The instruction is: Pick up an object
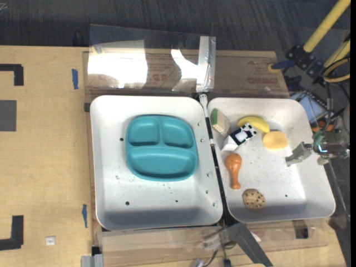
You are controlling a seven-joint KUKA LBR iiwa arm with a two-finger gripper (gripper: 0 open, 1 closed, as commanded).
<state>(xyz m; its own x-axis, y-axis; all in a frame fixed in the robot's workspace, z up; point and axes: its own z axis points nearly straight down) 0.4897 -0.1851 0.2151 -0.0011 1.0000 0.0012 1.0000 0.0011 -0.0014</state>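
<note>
A cookie [253,199] lies nearest the camera, close to the front wall of the right bin [317,204], by itself on the white floor. Behind it and a little to the left is a drumstick [234,169], its fat end pointing away from the camera and its thin end toward the cookie. Further back sits a cluster: a black-and-white block [243,133] touching the banana [252,122] behind it, with a pale green-edged piece [219,121] just left against the bin's left wall. A lemon [275,141] rests just right of the banana's end.

The end effector [298,154] shows at the right edge of that bin, low over the floor, right of the lemon and apart from it. Whether it is released or clenched cannot be told; nothing is seen in its grasp. The arm behind it runs off the right side.

The left bin [105,199] holds a teal plate [162,147] with three compartments, lying flat near the middle.

Both bins sit side by side on the worktop [39,166], which is brown, with black tape corners and blue tape marks. A clear sheet [150,65] stands behind the left bin.
</note>
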